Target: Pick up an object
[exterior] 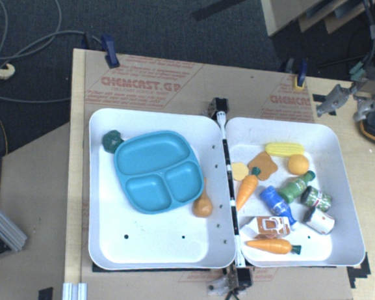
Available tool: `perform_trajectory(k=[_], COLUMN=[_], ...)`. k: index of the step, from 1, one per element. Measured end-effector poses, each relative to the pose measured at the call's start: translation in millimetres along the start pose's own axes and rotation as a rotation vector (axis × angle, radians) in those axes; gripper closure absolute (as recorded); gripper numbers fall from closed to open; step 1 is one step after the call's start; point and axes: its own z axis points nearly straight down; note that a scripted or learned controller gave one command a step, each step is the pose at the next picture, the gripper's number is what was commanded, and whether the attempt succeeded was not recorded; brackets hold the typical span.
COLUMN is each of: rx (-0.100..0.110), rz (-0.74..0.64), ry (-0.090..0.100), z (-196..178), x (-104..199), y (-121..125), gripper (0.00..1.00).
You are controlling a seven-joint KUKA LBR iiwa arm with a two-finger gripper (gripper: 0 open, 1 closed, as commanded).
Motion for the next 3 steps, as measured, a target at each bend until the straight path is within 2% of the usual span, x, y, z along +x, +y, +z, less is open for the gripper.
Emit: perform_trajectory(k=[1,2,3], rx=[0.016,-0.004,-0.003], rz=[0.002,-0.001,-0.001], ry=[0.005,-0.001,-0.002], z=[190.5,167.9,168.6], x=[-0.8,-2.0,-1.9], y=[-16.8,-10.9,-11.1], gripper=[0.00,1.00,0.00])
